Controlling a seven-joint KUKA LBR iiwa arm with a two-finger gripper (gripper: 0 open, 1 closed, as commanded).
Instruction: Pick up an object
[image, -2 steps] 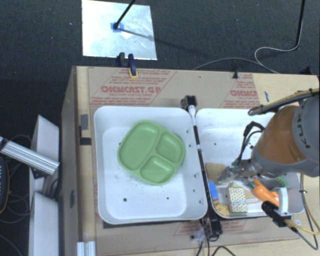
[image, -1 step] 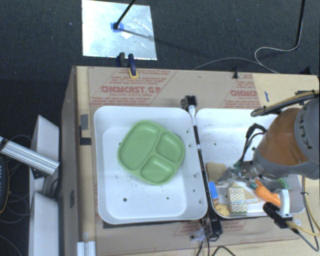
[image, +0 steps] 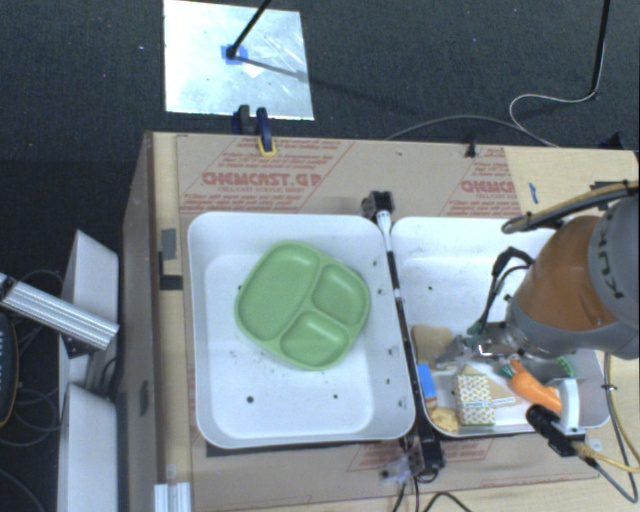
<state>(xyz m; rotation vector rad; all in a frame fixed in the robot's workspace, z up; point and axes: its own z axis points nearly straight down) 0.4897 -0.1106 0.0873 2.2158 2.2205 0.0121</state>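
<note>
We see a small pile of things along the near edge of the right bin (image: 440, 262). We count a blue piece (image: 426, 381) by the near left corner, a checked packet (image: 476, 397) just beside it, an orange thing (image: 533, 389) to the right, and a tan piece (image: 432, 339) a bit farther in. There may be more under the arm; we cannot tell. Our gripper (image: 478, 345) is low over this pile, close to the tan piece and the packet, but we cannot tell how it is set, and we see nothing held in it. We think we are at the reach-and-grab step. To do it well, we should pick one thing that sits apart from the rest, come straight down on it, and close on its middle. The things are packed tight, so a grab could push them away or catch two at once. Farther left, the left bin (image: 222, 405) holds one green plate (image: 302, 304) with three parts, near its middle. We count two white bins and one arm.
</note>
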